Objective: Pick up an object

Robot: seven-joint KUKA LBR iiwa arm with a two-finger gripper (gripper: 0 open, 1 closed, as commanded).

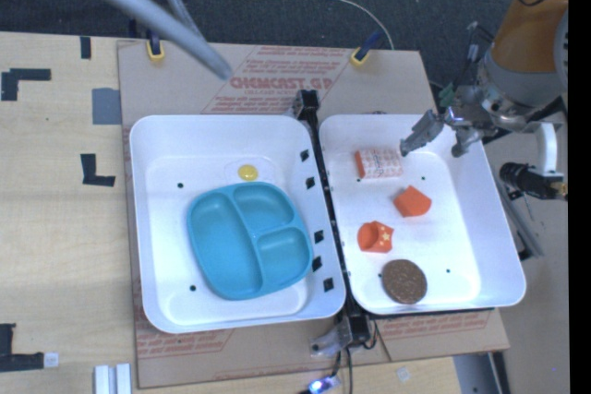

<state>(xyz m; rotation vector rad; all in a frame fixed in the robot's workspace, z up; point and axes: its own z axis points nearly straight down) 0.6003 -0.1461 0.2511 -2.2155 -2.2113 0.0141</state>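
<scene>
- The end effector point(434, 132) hangs over the upper part of the right bin point(480, 226), just beside the striped red-and-white packet point(379, 163). Whether its fingers are apart or together I cannot tell; the view there is small and dark.
- Candidates all lie in the right bin: the packet, an orange block point(413, 202), a crumpled orange-red piece point(375, 237) and a brown round disc point(404, 280).
- Risk: a descent slightly off line would probably nudge the packet aside rather than straddle it.
- Risk: the flat disc offers little to pinch, so it could slip.
- The left bin point(157, 198) holds a blue divided tray point(247, 239) and a small yellow piece point(247, 172).
- Both bins rest on a cardboard sheet point(268, 88) on the wooden counter point(55, 226); dark floor lies beyond, crossed by a thin cable point(305, 0).
</scene>
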